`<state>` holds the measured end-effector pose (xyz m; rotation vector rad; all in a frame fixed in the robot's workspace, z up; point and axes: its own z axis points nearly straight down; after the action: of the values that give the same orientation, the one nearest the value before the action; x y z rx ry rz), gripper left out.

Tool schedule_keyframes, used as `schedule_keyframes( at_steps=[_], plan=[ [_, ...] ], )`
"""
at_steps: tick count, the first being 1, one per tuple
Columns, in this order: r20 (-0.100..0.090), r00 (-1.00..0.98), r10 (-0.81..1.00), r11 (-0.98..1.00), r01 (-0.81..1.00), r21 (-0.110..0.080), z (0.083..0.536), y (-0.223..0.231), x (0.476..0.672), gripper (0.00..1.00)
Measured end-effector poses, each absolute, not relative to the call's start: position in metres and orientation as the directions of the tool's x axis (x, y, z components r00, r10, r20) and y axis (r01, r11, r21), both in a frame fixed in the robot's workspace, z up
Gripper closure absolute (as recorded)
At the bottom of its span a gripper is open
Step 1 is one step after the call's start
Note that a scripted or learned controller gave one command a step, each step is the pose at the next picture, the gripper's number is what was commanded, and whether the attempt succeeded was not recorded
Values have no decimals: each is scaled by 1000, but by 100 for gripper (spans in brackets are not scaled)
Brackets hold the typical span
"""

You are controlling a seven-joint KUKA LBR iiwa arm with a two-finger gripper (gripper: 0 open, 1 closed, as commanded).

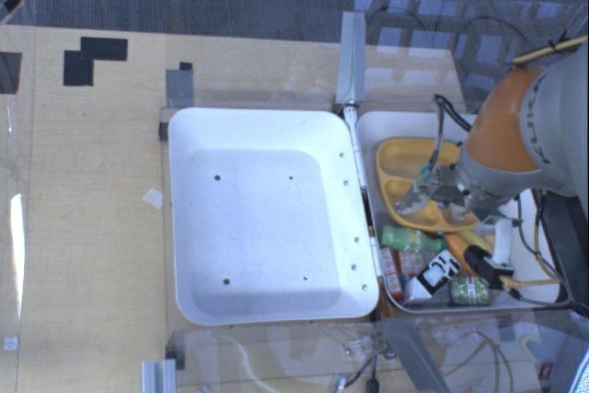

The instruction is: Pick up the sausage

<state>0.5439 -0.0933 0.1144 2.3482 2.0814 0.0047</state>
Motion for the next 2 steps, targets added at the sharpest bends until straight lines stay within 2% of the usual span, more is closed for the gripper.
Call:
schedule_keyframes(
  at_steps=[1, 2],
  plan=[
    [-9, 3, 1000, -3, 998, 60, 104, -98, 525, 0],
    [-10, 33, 999, -32, 997, 71, 105, -95, 508, 0]
  ],
)
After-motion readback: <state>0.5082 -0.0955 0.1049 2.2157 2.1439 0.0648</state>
